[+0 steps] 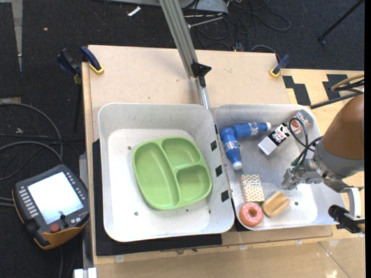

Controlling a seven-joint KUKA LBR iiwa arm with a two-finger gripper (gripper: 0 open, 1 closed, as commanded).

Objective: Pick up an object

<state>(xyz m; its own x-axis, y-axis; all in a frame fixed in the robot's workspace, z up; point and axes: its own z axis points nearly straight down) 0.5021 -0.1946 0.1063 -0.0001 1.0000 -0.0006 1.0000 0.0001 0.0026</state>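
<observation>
The right bin [301, 218] holds several objects. Two blue bottles [239, 136] lie at its upper left. A white and black box [273, 140] sits to their right, with a small round item [301, 122] in the far corner. Near the front edge lie a checkered square [251, 186], a pink donut [251, 214] and a tan bread roll [275, 203]. My gripper [293, 178] hangs low over the bin's right part, just above and right of the bread roll. Nothing shows in its grasp.
A green divided plate [171, 173] lies in the left bin [116, 126]. A slanted metal pole [182, 36] crosses the back of the bench down to the bins' junction. Clamps [93, 59] sit at the bench's far corners. A teach pendant [49, 204] lies on the floor at left.
</observation>
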